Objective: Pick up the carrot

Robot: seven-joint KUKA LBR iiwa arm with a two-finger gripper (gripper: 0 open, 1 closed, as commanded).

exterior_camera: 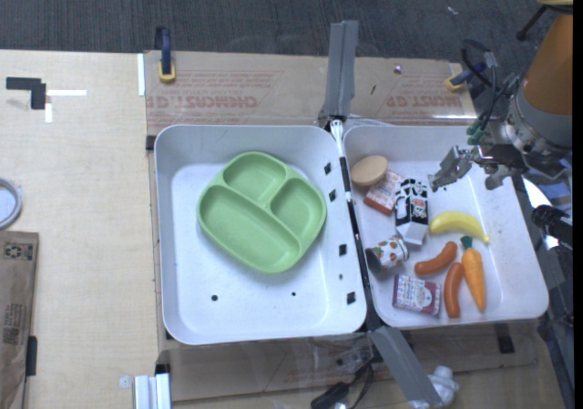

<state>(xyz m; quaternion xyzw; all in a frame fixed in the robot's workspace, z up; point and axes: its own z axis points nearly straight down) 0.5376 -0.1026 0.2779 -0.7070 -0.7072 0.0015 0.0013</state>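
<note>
So the orange toy carrot with the little green top (473, 275) is lying in the right-hand white plastic bin (537, 293), down near its front right corner, green end pointing toward the back. It's crowded around there. A yellow plastic banana (458, 224) is sitting just behind the carrot's green tip, nearly touching it. Two orange-red toy sausages are hugging the carrot: one (435, 258) angled just to its left, the other (453, 289) lying right alongside it, looking like they're touching. Left of that second sausage there's a small red-and-white packet (416, 293). Further left of the carrot a little tipped-over printed cup thing (389, 250) is lying near the bin divider. Behind the carrot, past the banana, there's a black-and-white carton (414, 205), a red-and-white box (383, 193) and a round tan disc like a cookie (369, 169).

The grey two-finger gripper (474, 168) is hanging well behind the carrot, over the back right part of the same bin, with nothing between its fingers. They're looking spread fairly wide.

Way off to the carrot's left, in the other white bin (178, 243), a light green divided plate with three sections (261, 210) is sitting by itself.

Count: one carrot, one banana, two sausages, one plate, two bins.
</note>
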